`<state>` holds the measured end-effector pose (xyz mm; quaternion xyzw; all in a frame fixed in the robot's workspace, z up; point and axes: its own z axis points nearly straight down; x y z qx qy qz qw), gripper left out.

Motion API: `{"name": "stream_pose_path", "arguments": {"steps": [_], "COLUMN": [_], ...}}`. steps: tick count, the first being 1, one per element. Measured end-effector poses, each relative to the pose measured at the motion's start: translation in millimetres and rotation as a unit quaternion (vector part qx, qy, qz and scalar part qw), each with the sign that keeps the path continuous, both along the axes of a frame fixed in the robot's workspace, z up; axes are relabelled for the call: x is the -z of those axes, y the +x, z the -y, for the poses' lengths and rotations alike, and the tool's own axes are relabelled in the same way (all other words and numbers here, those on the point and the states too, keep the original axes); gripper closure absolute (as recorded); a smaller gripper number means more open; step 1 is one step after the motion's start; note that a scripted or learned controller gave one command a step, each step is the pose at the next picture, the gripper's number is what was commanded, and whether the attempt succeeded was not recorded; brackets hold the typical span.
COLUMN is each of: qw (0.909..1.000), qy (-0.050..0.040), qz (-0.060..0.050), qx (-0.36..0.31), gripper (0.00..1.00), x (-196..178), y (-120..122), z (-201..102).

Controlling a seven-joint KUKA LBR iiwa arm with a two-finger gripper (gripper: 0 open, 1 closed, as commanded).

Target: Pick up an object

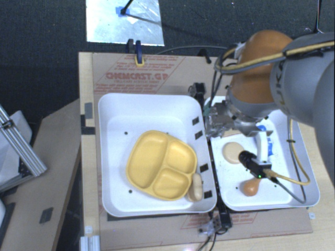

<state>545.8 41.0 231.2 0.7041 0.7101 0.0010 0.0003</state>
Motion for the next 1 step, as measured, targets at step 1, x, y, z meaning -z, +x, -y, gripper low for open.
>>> {"name": "stream_pose_path", "arguments": {"steps": [1], "qw": [1.0000], "qy": [0.0002], "qz": [0.000], "qx": [0.000], "gripper": [1.00], "x": [12.8], "y": [12.8], "z": [-53.5]}}
